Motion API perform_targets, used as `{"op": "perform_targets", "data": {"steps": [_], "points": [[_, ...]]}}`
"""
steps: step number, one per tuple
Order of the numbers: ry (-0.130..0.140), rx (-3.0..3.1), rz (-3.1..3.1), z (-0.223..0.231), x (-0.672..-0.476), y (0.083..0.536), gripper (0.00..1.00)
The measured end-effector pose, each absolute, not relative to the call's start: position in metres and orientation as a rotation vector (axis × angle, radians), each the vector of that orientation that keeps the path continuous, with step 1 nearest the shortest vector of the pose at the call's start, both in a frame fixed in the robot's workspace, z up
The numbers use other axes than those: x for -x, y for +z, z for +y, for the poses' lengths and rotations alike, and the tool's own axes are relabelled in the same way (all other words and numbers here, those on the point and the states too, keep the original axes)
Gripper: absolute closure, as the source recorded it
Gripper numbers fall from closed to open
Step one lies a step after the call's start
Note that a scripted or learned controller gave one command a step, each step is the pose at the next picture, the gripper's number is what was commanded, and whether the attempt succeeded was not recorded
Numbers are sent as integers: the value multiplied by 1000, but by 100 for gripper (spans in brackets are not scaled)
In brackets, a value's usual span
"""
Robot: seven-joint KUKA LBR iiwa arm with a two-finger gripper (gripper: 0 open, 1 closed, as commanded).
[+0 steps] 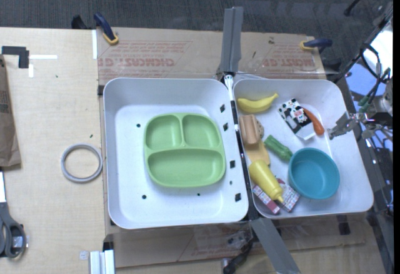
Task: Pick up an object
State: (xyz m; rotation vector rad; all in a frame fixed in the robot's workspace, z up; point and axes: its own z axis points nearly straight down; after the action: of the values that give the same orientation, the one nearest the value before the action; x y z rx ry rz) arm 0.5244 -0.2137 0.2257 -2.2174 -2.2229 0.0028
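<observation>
At the right edge of the frame the gripper [347,124] hovers over the right bin's [356,160] rim; whether it is spread or pressed together cannot be told. Inside lie a banana [257,102], blue bowl [314,172] and yellow bottle [266,180]. The left bin [122,160] holds a green divided plate [184,149].

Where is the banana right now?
The banana lies in the right-hand bin in the camera view, at its far left corner, next to the wall between the two bins. Just below it sits a tan block.
</observation>
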Motion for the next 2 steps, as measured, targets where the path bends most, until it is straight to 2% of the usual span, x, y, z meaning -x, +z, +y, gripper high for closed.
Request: {"op": "perform_targets", "data": {"steps": [1,2], "points": [[4,2329,-2105,-149,-578,107,0],[8,1914,-2498,-136,-659,98,0]]}}
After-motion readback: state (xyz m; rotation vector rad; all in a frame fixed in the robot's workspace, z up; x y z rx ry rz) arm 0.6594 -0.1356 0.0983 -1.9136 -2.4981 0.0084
